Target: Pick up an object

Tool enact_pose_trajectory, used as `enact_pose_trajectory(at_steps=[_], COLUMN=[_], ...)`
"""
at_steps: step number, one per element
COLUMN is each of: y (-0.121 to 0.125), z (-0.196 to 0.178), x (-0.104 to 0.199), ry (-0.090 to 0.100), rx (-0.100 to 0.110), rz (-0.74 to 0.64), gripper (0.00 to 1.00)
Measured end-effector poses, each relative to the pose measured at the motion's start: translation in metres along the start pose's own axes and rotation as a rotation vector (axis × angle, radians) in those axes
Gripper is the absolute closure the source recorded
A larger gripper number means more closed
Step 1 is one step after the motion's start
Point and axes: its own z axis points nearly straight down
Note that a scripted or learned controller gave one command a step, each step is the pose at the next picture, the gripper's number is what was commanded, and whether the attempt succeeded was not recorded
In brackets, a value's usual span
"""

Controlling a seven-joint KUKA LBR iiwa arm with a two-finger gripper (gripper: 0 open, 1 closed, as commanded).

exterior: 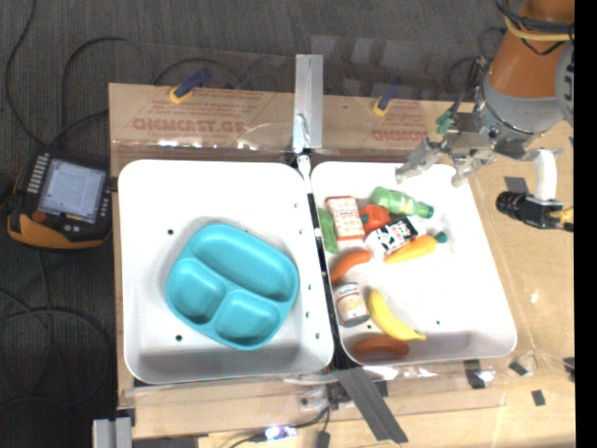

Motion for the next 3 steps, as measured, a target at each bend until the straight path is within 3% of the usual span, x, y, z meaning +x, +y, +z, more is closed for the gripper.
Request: enact_pose_trajectory(at_steps=[1, 2, 3], y=[-0.002, -0.027, -0.018], z=[0.148, 0.166, 0.187], x=[-0.040, -0.060, -0.008], ry=[-0.003, -0.006, -0.010], rx=[-0.007, -0.059, -0.013], rz=[-0.025, -0.128, -0.251], gripper=[0.00, 0.00, 0.00])
